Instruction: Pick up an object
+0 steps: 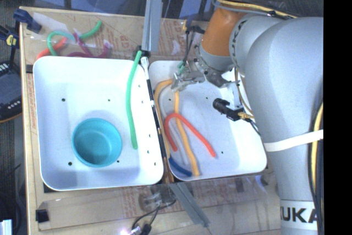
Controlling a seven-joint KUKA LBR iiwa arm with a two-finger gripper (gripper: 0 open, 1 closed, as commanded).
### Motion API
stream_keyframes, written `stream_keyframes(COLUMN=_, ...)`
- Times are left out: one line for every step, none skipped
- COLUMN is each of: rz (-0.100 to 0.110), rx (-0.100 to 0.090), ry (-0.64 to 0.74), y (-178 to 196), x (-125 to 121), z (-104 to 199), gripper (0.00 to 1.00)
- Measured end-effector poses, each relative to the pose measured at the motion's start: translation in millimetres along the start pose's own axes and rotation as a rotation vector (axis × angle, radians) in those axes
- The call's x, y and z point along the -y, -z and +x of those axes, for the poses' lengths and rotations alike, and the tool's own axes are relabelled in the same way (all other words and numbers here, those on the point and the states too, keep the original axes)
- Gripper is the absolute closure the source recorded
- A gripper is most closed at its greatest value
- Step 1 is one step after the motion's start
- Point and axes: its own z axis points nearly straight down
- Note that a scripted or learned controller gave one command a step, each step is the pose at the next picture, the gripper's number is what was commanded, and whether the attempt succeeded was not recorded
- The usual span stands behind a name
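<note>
My gripper [183, 77] hangs low over the back left corner of the right bin [245, 143], right above the upper end of a yellow tube [185, 137]. A red tube [192, 128] loops across the yellow one in the middle of that bin. A blue piece [179, 167] lies at the bin's front left. Nothing shows as held by the gripper. In the left bin [44, 118] sits a turquoise bowl [97, 142], and a long green tube [131, 104] runs along its right side.
The grey arm with its orange band [220, 30] covers the right bin's back right side. A small black part [224, 107] hangs off the arm over the bin. Green and pink tubes [71, 41] lie on the bench behind the left bin.
</note>
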Motion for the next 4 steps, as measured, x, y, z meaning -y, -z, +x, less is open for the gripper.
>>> stream_keyframes(rz=0.000, rx=0.000, ry=0.000, y=0.1, x=0.0, z=0.0, gripper=0.00)
stream_keyframes(rz=-0.006, rx=0.015, ry=-0.034, y=-6.0, x=-4.8, z=32.0, gripper=0.00)
stream_keyframes(rz=-0.005, rx=0.012, ry=-0.029, y=3.5, x=-5.5, z=34.4, gripper=1.00)
stream_keyframes(rz=-0.005, rx=0.012, ry=-0.029, y=3.8, x=-5.5, z=34.2, gripper=0.00)
